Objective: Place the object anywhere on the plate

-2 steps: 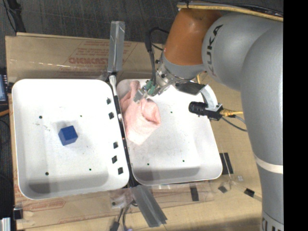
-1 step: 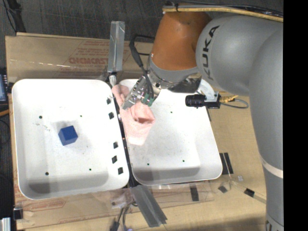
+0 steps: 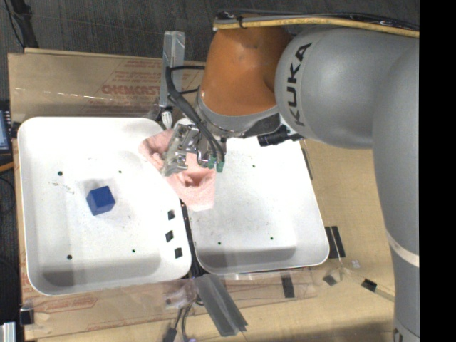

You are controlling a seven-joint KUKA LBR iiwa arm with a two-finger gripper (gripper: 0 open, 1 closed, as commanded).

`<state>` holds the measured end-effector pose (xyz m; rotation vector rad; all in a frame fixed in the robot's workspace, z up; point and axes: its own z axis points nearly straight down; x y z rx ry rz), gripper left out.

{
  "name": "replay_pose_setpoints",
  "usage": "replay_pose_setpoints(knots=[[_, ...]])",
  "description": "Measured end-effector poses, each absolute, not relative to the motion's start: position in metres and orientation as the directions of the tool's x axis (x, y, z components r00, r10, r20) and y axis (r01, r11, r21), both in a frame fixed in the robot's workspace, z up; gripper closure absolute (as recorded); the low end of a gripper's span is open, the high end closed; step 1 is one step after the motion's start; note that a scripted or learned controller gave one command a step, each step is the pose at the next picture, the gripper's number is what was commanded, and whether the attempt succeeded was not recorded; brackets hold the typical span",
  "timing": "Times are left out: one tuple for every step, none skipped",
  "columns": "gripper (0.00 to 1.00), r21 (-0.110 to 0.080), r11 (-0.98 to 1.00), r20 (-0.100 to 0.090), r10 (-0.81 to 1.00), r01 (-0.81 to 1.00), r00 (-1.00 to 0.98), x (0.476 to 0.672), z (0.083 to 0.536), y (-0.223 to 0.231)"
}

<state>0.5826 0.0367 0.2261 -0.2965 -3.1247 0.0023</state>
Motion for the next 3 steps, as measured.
replay_pose_setpoints(knots=[[1.0,-0.001,1.0,0.002,-0.004,-0.004,-1.0,0.571,0.219,0.085],[1.0,-0.001,1.0,0.002,-0.009,-0.009,-1.0,0.554,0.228,0.133],[0.0,-0.001,1.0,0.002,-0.008,-0.008,-1.0,0.554,0.228,0.133]])
